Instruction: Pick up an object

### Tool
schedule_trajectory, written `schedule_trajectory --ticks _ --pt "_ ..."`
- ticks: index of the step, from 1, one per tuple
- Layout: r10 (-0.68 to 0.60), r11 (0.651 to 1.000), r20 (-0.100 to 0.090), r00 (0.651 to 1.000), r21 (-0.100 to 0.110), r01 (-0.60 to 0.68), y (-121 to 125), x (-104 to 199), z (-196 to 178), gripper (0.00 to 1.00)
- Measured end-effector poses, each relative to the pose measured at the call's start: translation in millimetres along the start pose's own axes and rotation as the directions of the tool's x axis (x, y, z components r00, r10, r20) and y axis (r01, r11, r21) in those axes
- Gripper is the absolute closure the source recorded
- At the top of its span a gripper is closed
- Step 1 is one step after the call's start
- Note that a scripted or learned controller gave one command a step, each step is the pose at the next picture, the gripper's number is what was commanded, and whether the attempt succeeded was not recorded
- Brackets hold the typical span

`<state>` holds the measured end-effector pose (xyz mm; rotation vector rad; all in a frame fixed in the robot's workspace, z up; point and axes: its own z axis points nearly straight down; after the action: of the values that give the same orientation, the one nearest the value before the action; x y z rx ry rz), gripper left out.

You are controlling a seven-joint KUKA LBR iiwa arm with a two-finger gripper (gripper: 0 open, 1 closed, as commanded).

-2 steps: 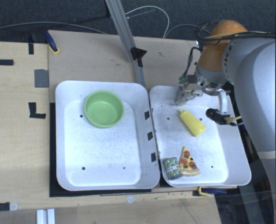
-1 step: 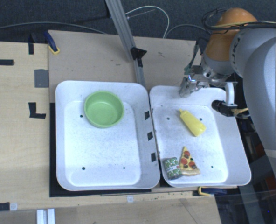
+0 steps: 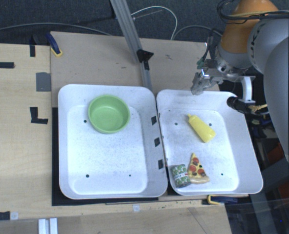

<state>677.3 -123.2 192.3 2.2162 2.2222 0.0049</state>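
Green bowl (image 3: 109, 113), yellow bottle (image 3: 201, 127), speckled white bins (image 3: 232, 169)

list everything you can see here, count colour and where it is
bins: 2, white, side by side on the bench
bowl: 1, green, upper part of the left bin
bottle: 1, yellow, lying tilted in the upper middle of the right bin
pizza slice toy: 1, yellow with red spots, near edge of the right bin
small can: 1, green patterned, just left of the pizza slice
metal pole: 1, grey, slanting down to the far edge between the bins
arm: 1, grey with orange band, reaching in from the right
pincer: 1, grey, above the right bin's far rim
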Motion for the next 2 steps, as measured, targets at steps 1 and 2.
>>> schedule_trajectory --ticks 1,2 --pt "0.001 1.0 0.0 1.0 0.001 -0.001 -6.8 1.0 -46.7 1.0" --pt "0.001 1.0 0.0 1.0 0.003 -0.001 -6.3 1.6 -64.9 1.0"
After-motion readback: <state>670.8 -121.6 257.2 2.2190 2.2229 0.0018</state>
